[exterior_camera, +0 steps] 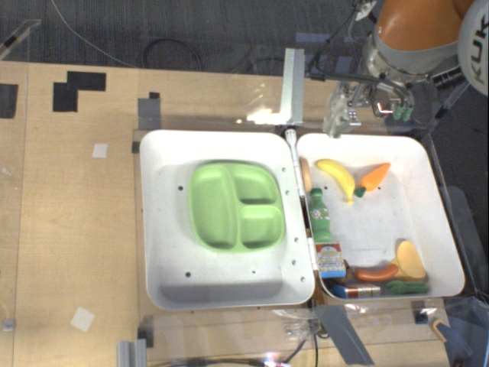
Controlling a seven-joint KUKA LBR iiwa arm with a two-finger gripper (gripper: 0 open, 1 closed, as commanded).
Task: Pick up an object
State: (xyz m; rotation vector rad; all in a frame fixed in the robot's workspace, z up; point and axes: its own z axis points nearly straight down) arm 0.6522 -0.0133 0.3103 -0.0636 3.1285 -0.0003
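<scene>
A grey-and-orange arm hangs over the far rim of the right bin (439, 197), its pincer (348, 117) poised above the back-left corner with nothing between its fingers; how wide they stand cannot be told from this angle.

No object is lifted yet, and every candidate lies in the right bin. The best bet looks to be the banana (338, 178), lying nearest the pincer and just beside the carrot (373, 177). A clean pick would call for a straight descent over the banana's middle, fingers set across its narrow width and kept off the carrot beside it. The crowded near edge looks harder, since things there touch or overlap.

The count: two bins. The left bin (164, 167) carries one green tray (233, 205). The right holds one banana, one carrot, one green bottle (318, 216) along the left wall, one small carton (331, 261) below it, one yellow wedge (410, 259), one red sausage-like piece (373, 273) and one green piece (405, 287) at the near rim. A further dark item at the near-left corner is too unclear to name. The bins rest on a pale wooden surface (69, 228).
</scene>
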